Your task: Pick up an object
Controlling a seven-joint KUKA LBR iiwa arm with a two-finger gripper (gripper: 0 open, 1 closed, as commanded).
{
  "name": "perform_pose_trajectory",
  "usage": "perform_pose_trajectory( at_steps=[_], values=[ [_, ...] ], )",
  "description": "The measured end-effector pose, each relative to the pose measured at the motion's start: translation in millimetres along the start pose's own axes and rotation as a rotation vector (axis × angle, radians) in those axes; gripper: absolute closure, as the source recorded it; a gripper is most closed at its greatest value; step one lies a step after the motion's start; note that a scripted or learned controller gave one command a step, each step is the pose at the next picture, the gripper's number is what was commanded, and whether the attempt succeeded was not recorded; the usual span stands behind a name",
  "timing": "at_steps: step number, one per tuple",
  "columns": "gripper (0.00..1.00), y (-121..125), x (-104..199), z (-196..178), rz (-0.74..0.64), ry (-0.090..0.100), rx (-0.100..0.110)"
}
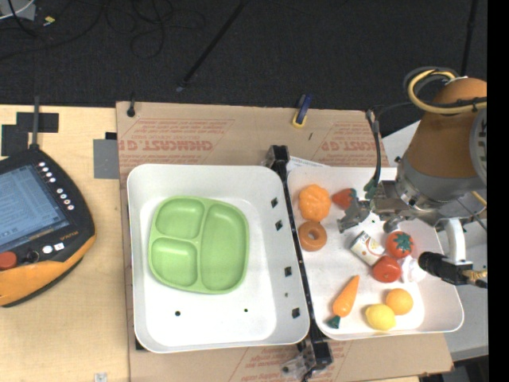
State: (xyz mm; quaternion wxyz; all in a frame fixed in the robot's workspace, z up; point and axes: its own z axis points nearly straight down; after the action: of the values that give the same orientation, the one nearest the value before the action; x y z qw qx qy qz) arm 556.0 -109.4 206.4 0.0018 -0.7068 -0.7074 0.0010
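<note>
The right bin (445, 325) holds several toy foods. Among them are an orange fruit (314, 201), a brown ring doughnut (312, 235), a small red piece (343, 198) and a white can (367, 248). Nearer the front lie two red tomatoes (386, 270), a carrot (345, 295), a yellow lemon (381, 317) and a small orange (398, 301). My gripper (362, 210) hangs low over the bin's middle, between the red piece and the white can. The arm's orange band (445, 138) rises behind it and hides the bin's far right corner.
A green divided plate (199, 245) lies in the left bin (151, 189). Black clips (288, 237) run along the wall between the bins. A teach pendant (36, 221) rests on the bench at far left. A blue clamp (301, 111) grips the cardboard's far edge.
</note>
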Motion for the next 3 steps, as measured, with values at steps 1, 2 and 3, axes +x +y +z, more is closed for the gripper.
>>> perform_pose_trajectory(
  at_steps=[1,2,3],
  values=[
    [0.0,-2,5,44,-0.001,0.001,0.004],
    [0.0,0,14,100,0.001,0.002,0.005],
    [0.0,-1,15,120,0.001,0.0,0.002]
  ],
)
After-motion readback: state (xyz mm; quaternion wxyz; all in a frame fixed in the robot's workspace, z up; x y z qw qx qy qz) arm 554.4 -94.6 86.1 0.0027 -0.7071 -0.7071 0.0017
